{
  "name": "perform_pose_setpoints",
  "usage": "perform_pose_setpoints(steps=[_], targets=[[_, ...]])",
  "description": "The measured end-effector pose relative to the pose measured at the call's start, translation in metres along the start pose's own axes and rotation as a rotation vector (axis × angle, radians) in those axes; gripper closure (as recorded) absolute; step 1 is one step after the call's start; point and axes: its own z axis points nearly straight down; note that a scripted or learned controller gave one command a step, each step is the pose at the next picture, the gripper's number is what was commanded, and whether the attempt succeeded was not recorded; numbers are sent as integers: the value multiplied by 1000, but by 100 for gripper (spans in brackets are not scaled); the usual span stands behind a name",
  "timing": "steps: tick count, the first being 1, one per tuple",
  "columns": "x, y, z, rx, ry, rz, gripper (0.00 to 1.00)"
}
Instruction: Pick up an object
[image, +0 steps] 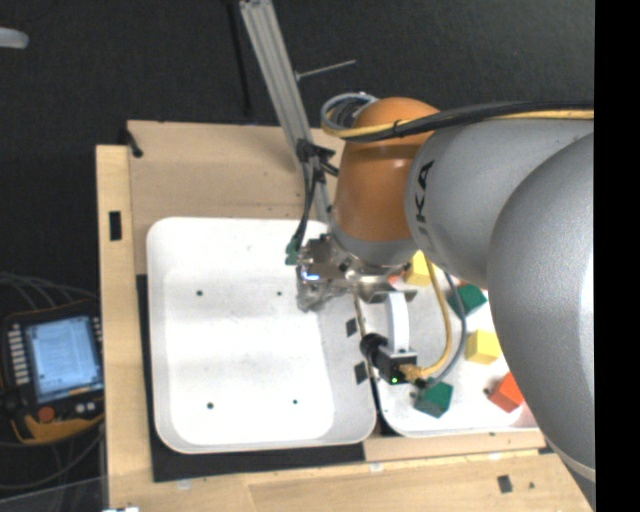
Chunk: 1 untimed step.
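White left bin (240, 340) lies bare; tool (318, 290) at its right rim, grip state unclear.

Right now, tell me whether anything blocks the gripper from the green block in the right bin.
Nothing visible stands between them. The gripper hangs over the rim between the bins, and the green block lies lower in the right bin. The arm's own wrist and yellow cable cover much of the gap.

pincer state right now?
Pincer: cannot be told; it hangs at the right rim of the left bin.
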Motion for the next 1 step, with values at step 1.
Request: perform_pose_setpoints(steps=[1], targets=[[-3, 0, -1, -1, 0, 5, 0]])
